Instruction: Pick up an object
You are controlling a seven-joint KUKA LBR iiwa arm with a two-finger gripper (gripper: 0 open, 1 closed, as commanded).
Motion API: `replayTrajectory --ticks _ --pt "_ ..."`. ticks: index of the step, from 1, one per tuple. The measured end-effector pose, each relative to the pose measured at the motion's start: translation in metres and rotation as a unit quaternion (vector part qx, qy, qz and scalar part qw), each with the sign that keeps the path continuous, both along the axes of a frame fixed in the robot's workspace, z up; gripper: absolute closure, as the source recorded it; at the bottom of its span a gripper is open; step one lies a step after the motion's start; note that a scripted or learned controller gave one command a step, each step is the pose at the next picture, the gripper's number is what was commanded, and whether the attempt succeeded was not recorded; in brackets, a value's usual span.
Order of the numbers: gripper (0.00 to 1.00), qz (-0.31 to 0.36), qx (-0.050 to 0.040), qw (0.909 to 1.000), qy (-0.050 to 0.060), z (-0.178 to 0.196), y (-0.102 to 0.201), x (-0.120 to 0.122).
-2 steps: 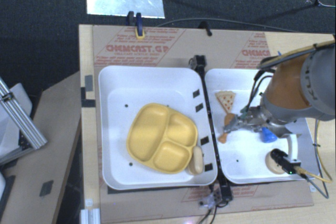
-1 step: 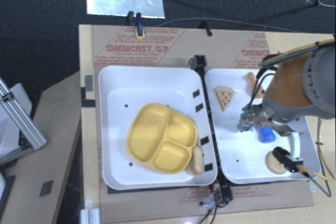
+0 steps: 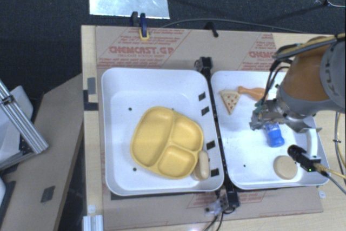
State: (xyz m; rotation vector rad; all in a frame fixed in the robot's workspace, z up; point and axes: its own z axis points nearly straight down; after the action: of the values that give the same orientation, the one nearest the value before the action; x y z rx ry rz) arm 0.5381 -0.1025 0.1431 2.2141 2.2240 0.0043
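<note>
A: Blue object [image 3: 275, 136]: what's crowding it?

B: Same right bin [image 3: 243, 181] holds a pizza-slice toy [image 3: 231, 100] near the far-left corner. An orange piece [image 3: 250, 92] lies just beside that, partly under your arm [image 3: 305, 76]. A tan round disc [image 3: 285, 167] sits near the front wall, below the blue one, not touching. Left bin [image 3: 116, 116] has a yellow divided plate [image 3: 167, 140] w/ a beige roll [image 3: 202, 165] against its lower-right edge, well apart.

A: Arm pose?

B: It comes in from the right, orange band over the bin's right side, wrist angled down & left. Your gripper [image 3: 261, 118] sits low, just upper-left of the blue object. Open or closed, can't tell.

A: And the thing itself?

B: Small, bright blue, blocky. It lies on the bin floor, right of centre.
</note>
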Motion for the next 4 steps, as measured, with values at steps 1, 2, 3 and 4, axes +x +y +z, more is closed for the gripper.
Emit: replayTrajectory --ticks 1,2,3,4 --pt "1.0 0.0 -0.0003 1.0 -0.001 0.043 -0.003 0.001" --pt "1.0 0.0 -0.0004 1.0 -0.001 0.097 -0.003 0.002" --pt "1.0 0.002 0.0014 1.0 0.002 0.084 0.054 0.009" --pt "1.0 0.003 0.001 1.0 0.001 0.075 0.111 0.018"
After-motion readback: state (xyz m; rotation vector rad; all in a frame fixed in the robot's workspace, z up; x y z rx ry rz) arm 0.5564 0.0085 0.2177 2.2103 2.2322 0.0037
